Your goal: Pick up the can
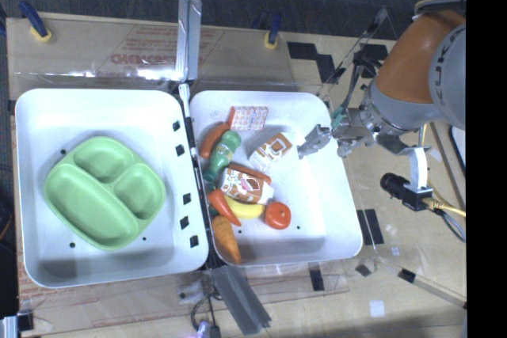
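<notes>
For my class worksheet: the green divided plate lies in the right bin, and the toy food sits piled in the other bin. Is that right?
Not quite. The camera view shows the green divided plate in the left bin; the toy food is piled in the right bin.

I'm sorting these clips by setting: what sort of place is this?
Probably a robot lab bench: two white bins, toy food such as a tomato, and an arm's gripper over the right bin.

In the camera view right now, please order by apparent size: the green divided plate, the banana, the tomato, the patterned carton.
1. Green divided plate, by far the largest.
2. Patterned carton.
3. Banana and tomato: too close to rank, since the can overlaps the banana, hiding part of it.
</notes>
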